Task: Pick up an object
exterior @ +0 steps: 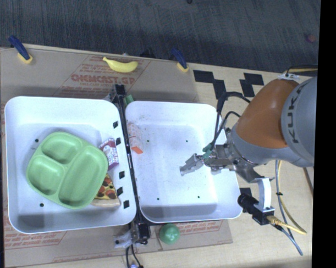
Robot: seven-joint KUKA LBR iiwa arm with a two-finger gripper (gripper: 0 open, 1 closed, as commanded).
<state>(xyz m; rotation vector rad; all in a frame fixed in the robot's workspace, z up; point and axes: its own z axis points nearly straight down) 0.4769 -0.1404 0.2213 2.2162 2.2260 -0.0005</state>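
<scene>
Hovering over the right bin [154, 210], my gripper [190, 164] seems to hold nothing; whether it's open, I cannot tell.

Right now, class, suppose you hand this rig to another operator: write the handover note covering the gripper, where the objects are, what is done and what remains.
Gripper: over the right bin, near its right side, nothing seen between its fingers.
Objects: green divided plate in the left bin, lying over a pizza-slice toy and beside a small purple packet. A small orange piece lies in the right bin near the divider. A green ball and a yellow banana sit outside the bins.
Done: nothing picked yet.
Left: choose an object, grasp, lift.
</scene>
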